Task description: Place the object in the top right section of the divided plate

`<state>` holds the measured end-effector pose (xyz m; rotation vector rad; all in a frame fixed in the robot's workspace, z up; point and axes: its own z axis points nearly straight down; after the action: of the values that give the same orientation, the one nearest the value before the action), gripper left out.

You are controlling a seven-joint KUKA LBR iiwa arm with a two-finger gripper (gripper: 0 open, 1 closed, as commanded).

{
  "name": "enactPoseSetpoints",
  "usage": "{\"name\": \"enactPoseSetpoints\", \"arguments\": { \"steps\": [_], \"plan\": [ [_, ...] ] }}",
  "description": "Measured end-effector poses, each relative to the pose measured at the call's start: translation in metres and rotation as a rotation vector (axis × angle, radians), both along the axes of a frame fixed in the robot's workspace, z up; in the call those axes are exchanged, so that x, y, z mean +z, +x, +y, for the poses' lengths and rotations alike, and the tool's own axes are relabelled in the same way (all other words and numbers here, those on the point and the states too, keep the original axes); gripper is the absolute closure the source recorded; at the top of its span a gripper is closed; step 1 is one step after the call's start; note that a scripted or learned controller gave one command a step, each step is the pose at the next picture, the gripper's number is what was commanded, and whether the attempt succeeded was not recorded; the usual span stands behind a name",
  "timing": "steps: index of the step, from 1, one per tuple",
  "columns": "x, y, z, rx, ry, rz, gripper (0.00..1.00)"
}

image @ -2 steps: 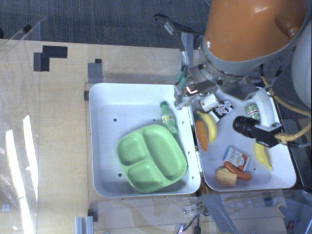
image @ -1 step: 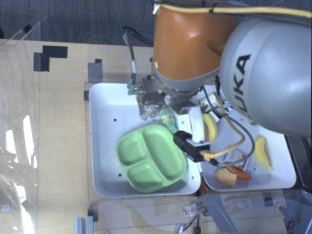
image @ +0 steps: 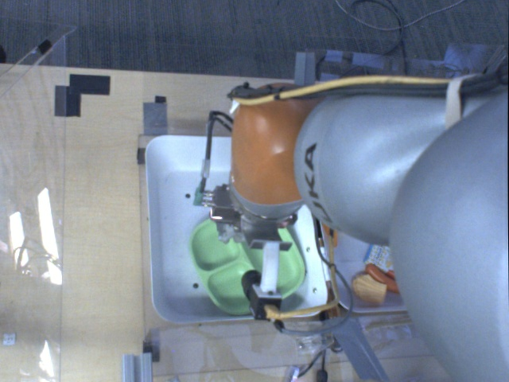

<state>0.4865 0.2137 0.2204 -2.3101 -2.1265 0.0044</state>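
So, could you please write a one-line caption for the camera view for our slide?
Robot arm hangs over a green divided plate in the left white bin.

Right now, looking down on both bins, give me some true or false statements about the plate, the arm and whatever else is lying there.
1. The green divided plate lies in the left bin. True.
2. The arm reaches over the plate. True.
3. The plate is stood up on its edge. False: it lies flat on the bin floor.
4. The other bin is bare. False: the right bin holds a tan object.
5. The band above the wrist is blue. False: the band is orange.
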Motion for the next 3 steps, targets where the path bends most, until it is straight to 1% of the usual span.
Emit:
{"name": "enactPoseSetpoints", "arguments": {
  "steps": [1,2,3],
  "plan": [
    [0.0003,0.0,0.0001,-0.001,0.0,-0.001,0.0],
    [0.0003,0.0,0.0001,-0.001,0.0,-0.001,0.0],
    [0.0097,0.001,-0.0004,-0.004,0.001,0.001,1.0]
  ]
}}
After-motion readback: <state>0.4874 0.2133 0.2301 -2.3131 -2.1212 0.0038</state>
